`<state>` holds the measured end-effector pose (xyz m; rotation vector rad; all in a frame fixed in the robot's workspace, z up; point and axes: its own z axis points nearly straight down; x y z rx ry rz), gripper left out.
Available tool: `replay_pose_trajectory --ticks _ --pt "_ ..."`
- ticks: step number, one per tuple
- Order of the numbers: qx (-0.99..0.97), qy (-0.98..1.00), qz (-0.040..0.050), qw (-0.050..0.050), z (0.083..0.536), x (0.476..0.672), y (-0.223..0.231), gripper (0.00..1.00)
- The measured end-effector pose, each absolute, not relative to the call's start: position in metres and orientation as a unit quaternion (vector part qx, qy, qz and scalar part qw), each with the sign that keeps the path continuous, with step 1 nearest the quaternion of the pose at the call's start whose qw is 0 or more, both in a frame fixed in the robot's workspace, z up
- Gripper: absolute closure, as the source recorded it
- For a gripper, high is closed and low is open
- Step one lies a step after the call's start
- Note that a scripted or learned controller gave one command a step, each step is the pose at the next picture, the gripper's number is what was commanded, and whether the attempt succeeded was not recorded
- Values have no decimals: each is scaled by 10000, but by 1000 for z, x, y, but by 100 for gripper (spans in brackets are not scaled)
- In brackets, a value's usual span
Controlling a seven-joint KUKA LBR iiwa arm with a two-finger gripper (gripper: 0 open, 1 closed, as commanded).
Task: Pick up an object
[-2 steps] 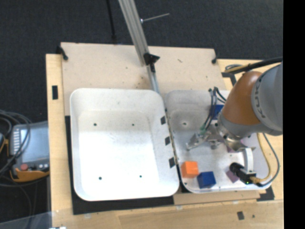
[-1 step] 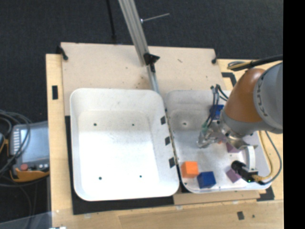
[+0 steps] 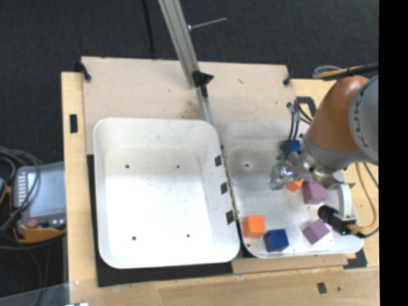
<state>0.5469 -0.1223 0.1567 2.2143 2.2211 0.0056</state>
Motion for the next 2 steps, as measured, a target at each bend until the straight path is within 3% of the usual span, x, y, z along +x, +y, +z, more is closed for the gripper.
replay_pose_trajectory --ticks 2 --pt "7055 7087 20 37 260 551 -134 100"
